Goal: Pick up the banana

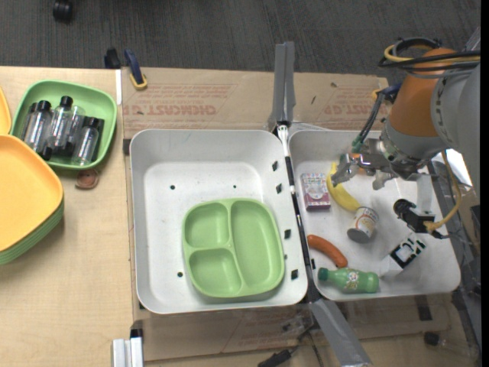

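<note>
The claw (341, 171) hangs over the right bin (435, 270), just above the banana (344, 196); I cannot tell how it is set.

**Items laid out across the counter and both bins**

A green three-compartment tray (233, 248) is seen lying in the left white bin (153, 197). In the right white bin (443, 270), a small pink-and-white box (315, 191) is placed near the dividing wall, with a small can (364, 224) lying tilted to its right. An orange-red sausage-shaped item (327, 250) is found below the box, and a green bottle (349, 280) is laid on its side just below that. A black-and-white object (407, 251) is set toward the bin's right side. On the counter (76, 297) to the left, a green dish (65, 123) holding dark-capped bottles (61, 131) is seen, beside stacked orange plates (27, 201). A flattened cardboard sheet (199, 102) is spread behind the bins.
</note>
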You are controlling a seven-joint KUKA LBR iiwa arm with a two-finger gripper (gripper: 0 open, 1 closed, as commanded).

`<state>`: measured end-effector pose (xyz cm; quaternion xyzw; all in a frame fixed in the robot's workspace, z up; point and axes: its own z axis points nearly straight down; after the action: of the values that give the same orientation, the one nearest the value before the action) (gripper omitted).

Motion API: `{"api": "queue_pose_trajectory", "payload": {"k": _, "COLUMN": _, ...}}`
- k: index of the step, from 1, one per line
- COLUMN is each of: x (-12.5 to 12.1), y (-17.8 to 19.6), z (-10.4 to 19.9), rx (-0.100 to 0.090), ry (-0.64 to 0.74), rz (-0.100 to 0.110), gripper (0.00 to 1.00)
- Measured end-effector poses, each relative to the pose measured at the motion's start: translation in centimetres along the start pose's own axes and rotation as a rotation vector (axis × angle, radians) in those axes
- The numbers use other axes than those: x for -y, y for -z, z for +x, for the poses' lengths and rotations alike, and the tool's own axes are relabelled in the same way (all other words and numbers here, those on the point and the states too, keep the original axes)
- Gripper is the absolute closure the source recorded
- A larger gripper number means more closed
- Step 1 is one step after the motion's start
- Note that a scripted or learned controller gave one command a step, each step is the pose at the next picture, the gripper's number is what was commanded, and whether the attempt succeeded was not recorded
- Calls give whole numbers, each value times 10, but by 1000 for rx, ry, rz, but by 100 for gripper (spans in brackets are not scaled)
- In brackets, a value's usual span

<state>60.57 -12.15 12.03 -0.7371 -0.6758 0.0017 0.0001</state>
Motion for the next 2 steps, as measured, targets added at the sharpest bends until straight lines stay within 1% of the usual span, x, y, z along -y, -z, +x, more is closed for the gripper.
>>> {"api": "queue_pose_trajectory", "payload": {"k": 1, "x": -7, "y": -22, "z": 19, "rx": 1, "ry": 99, "rz": -11, "gripper": 0}}
{"api": "queue_pose_trajectory", "payload": {"k": 2, "x": -7, "y": -14, "z": 19, "rx": 1, "ry": 102, "rz": -11, "gripper": 100}}
